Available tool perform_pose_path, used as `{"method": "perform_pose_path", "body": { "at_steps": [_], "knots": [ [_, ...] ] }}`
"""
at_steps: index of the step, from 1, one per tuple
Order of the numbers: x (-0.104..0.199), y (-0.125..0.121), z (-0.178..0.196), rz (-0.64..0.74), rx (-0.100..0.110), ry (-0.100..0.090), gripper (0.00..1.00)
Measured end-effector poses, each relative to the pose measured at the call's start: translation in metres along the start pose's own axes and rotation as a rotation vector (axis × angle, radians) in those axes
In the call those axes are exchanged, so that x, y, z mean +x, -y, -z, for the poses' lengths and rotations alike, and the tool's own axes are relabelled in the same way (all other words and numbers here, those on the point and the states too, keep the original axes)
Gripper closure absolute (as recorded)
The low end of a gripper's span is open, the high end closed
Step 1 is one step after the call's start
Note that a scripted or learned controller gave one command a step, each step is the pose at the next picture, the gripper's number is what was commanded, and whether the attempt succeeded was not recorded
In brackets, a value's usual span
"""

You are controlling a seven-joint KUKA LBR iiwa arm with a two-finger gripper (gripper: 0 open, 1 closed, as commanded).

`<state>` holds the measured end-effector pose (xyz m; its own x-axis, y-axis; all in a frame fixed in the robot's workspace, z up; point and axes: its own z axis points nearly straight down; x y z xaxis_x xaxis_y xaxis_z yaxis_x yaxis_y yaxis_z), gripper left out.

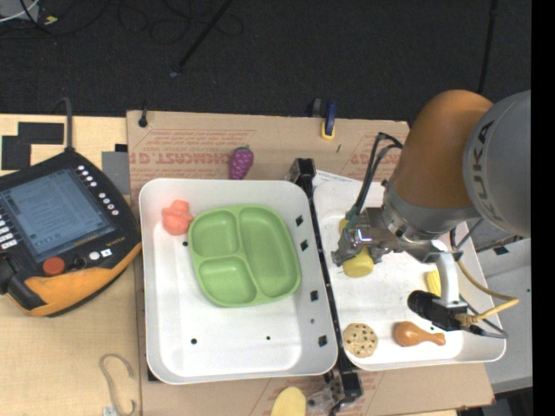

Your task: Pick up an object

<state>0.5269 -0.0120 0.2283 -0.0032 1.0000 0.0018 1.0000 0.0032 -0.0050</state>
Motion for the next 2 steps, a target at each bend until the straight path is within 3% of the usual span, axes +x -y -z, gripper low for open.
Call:
{"method": "perform_pose_path", "body": {
  "at_steps": [1,2],
  "knots": [
    [-0.001,-0.007,-0.011,-0.002,0.0,0.002,1.0],
    [-0.005,-0.008,0.005,0.0,-0.003,0.001,1.0]
  ]
}}
